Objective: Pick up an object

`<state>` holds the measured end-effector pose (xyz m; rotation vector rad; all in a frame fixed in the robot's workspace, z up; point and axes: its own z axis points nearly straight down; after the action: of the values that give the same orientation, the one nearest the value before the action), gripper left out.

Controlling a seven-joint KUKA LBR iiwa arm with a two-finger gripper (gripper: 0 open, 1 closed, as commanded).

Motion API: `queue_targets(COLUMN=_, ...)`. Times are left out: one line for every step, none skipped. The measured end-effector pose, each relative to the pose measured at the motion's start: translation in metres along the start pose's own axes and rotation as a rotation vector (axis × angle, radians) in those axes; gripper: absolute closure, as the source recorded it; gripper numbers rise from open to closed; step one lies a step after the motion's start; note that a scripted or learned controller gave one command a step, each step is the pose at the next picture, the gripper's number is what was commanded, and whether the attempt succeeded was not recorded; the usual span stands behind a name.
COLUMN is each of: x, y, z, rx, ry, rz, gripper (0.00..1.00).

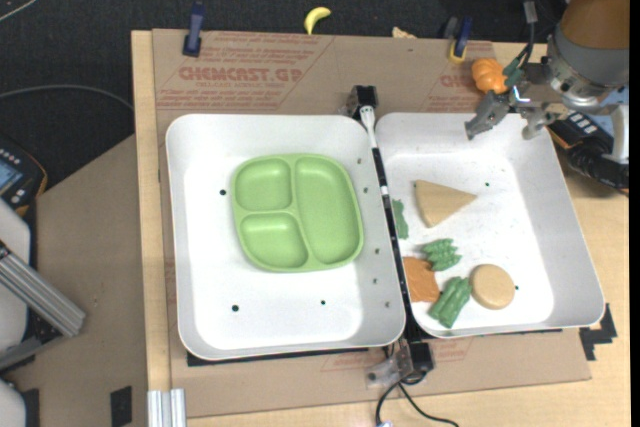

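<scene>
Tool (508, 118) poised over the far edge of the right bin (560, 215), fingers spread, nothing between them. Just beyond, at the bin's far rim, a small orange object (486, 73). Lower in the same bin, well apart from the tool: a tan wedge (440, 202), a green leafy piece (440, 253), an orange slab (420, 279), a green ridged piece (451, 301) and a round tan disc (493, 286) clustered toward the near side. In the left bin (200, 215), a green divided plate (297, 212) lying flat. Beneath both bins, a cardboard sheet (250, 65) on the tabletop, with a yellow banana-shaped toy (316, 18) at its far edge.
</scene>
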<state>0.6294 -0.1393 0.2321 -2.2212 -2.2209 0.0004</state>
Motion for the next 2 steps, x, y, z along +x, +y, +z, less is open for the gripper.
queue_targets(x=0.047, y=-0.092, z=0.062, rx=0.012, ry=0.005, rz=0.0, gripper=0.0)
queue_targets(x=0.018, y=-0.143, z=0.149, rx=-0.001, ry=0.003, rz=0.007, gripper=0.0)
